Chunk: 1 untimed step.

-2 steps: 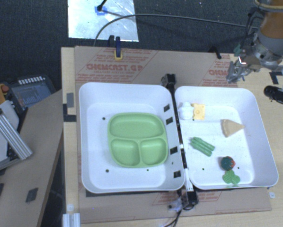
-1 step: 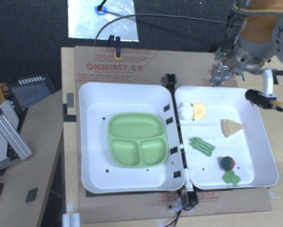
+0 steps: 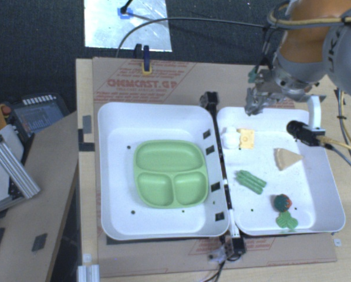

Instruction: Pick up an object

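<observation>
- Green leaf-shaped toy (image 3: 286, 221): right bin (image 3: 328, 181), near front edge, beside a red-green ball (image 3: 282, 202).
- Green divided tray (image 3: 168, 173): left bin (image 3: 114, 157).
- Gripper (image 3: 256, 106): above right bin's far rim, holding nothing; finger state cannot be told.

Two white bins (image 3: 114, 157), one green divided tray (image 3: 168, 173), six small objects in the right bin (image 3: 325, 187)

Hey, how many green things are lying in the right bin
3. Green bean pods lie mid-bin. A round green and red piece sits nearer the front. A green leafy piece lies just in front of it, by the right bin's front rim.
</observation>
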{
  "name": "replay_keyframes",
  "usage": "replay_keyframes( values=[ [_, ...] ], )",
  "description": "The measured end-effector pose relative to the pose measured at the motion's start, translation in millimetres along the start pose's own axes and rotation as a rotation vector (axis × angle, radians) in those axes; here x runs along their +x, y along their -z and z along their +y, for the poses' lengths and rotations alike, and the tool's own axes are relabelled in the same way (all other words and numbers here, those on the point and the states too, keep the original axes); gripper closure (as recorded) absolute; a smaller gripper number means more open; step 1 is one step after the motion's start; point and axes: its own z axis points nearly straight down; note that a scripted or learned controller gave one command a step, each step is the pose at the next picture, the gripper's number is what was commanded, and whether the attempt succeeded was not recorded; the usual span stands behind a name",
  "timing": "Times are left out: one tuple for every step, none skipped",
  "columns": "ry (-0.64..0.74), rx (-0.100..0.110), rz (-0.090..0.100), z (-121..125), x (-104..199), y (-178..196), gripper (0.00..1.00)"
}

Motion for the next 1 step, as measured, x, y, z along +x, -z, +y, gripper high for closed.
replay_keyframes(
  values=[
    [0.0, 0.001, 0.0, -16.9, 47.8, -1.4, 1.0]
  ],
)
